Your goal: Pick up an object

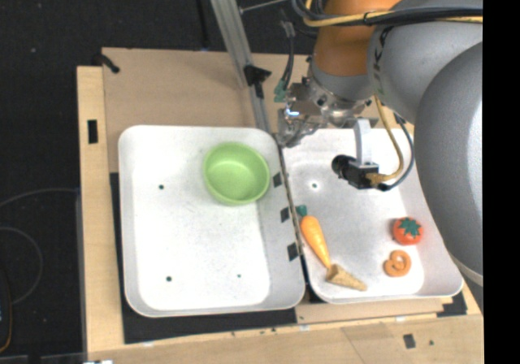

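In the left bin (162, 265), a green bowl (236, 173) sits near the upper right corner. The right bin (431, 285) holds an orange carrot (315, 239) by its left wall, a tan cone-shaped piece (346, 277) just below the carrot, a red tomato (407, 230) and a small orange pretzel (397, 263) at the right. My gripper (292, 125) hangs over the right bin's upper left corner, close to the divider between the bins, right of the bowl and well above the carrot. Nothing shows in its grasp.
A slanted metal rail (231, 29) runs from the top down to the bins' shared edge. A black cable fitting (355, 169) hangs from the arm over the right bin. The large grey arm body (447, 110) covers the bin's upper right.
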`<state>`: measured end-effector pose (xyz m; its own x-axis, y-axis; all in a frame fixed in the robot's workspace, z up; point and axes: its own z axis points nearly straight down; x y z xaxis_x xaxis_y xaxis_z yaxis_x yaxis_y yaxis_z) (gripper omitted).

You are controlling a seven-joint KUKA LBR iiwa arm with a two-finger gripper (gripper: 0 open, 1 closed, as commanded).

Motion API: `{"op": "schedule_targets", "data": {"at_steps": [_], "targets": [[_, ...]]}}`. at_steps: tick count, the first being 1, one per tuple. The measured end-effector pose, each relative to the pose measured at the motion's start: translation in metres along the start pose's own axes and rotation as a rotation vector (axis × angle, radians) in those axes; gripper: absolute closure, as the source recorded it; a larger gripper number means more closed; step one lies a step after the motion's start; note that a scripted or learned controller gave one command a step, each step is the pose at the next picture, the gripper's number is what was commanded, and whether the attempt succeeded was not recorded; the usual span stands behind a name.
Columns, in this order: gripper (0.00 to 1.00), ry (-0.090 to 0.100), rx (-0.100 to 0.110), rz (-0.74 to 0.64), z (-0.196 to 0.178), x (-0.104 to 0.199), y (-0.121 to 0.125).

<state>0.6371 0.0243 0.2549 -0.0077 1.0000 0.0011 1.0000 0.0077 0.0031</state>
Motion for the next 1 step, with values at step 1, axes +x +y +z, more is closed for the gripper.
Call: {"op": "schedule_targets", "data": {"at_steps": [1], "targets": [[1.00, -0.003, 0.003, 0.005, 0.0089, 0.0512, 0.0267]]}}
